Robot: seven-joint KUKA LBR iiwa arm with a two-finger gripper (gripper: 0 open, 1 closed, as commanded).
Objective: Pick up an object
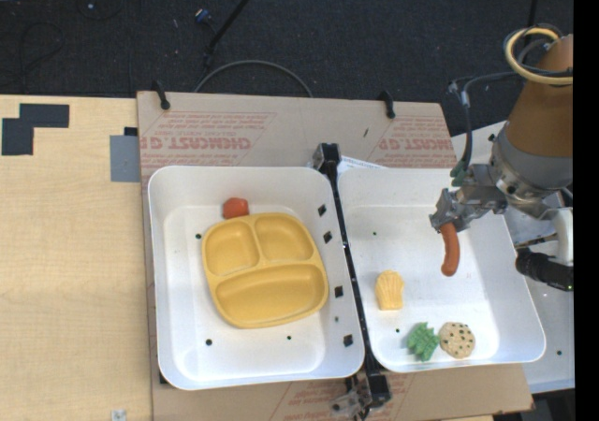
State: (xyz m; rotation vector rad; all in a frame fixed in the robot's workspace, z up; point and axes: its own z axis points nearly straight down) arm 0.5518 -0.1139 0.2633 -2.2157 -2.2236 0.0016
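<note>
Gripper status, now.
Gripper: shut on the sausage, which hangs from its fingers above the right bin.

Bright, even light; slightly soft focus.

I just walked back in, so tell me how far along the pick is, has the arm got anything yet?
Looks done: the gripper has the orange-red sausage hanging from its fingers over the right bin. In hand: carrying it. Left untouched: the yellow piece, green piece and cookie. The yellow tray sits in the left bin.
</note>
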